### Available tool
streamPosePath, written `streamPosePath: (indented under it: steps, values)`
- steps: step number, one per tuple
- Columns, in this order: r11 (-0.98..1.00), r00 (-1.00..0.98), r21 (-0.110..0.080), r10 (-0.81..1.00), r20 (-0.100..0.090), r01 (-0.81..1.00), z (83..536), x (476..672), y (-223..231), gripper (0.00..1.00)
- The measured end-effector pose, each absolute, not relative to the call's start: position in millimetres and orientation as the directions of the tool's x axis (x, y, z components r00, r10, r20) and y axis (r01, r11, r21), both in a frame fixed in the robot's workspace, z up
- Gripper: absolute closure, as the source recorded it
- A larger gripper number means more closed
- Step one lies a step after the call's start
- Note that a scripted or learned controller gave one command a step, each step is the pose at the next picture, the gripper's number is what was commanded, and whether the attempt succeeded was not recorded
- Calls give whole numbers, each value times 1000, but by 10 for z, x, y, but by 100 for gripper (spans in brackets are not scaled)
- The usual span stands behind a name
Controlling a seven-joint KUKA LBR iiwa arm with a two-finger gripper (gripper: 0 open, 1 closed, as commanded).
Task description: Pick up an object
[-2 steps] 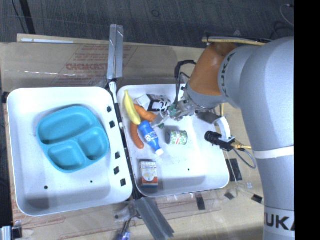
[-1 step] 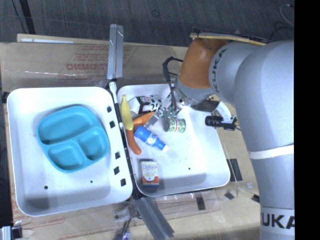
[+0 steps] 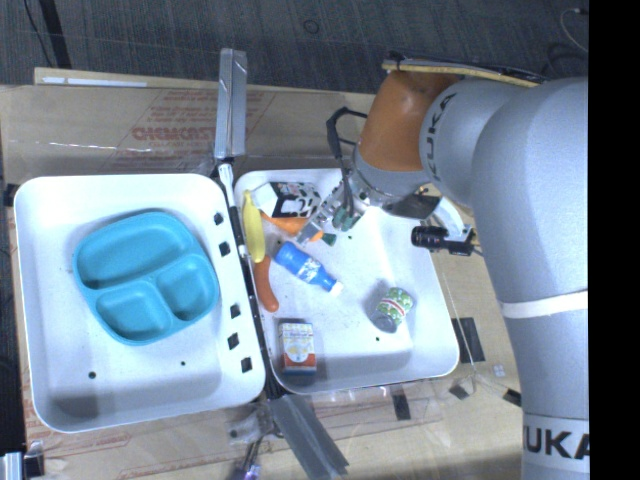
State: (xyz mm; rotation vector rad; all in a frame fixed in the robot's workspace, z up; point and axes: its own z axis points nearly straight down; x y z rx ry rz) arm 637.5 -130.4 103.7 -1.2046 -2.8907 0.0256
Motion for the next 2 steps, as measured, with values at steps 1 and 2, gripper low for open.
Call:
streamPosePath:
  steps: [1,2]
  values:
    - [578,-578,0,816,-2,816,2727,6468,-1008,100]
    - [736,-736,-2,677,2,677,1930,6567,-1125,100]
